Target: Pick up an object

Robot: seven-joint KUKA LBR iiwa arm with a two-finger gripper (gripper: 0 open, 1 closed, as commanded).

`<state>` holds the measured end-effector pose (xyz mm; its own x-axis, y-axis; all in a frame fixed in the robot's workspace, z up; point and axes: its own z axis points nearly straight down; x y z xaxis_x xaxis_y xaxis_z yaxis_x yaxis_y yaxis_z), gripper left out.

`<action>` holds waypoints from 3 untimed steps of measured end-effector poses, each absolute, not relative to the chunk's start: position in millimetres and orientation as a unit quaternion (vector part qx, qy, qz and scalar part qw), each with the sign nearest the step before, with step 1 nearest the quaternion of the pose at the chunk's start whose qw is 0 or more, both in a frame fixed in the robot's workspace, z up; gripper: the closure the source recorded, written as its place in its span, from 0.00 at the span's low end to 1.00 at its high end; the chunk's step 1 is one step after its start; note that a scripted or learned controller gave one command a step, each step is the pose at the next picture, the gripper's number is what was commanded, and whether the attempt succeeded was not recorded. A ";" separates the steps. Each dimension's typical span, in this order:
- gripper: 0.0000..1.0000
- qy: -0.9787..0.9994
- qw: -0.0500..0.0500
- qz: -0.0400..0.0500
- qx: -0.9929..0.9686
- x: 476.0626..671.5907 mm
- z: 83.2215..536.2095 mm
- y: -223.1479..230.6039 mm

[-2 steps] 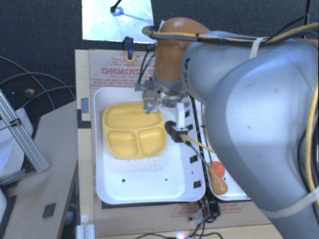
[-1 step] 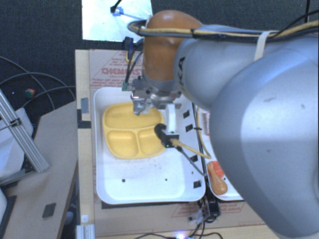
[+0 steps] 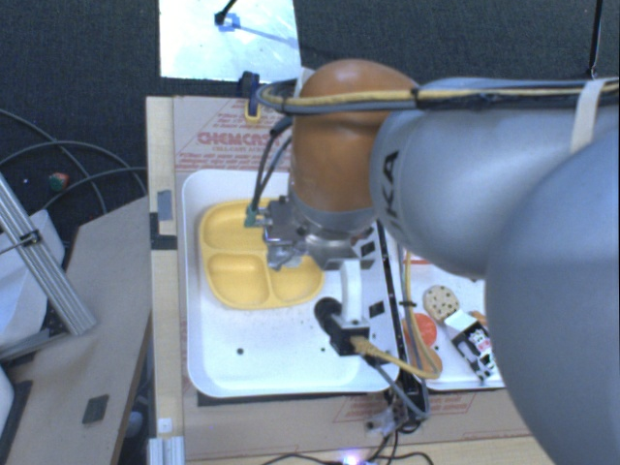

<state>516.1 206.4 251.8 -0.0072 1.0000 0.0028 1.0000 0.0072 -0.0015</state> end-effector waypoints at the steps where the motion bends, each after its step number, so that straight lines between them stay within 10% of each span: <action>1: 1.00 -0.709 -0.005 -0.010 -0.705 556.3 468.4 203.6; 2: 1.00 -0.709 -0.003 -0.006 -0.705 609.6 540.1 235.8; 3: 1.00 -0.707 0.004 0.008 -0.707 576.1 351.8 233.9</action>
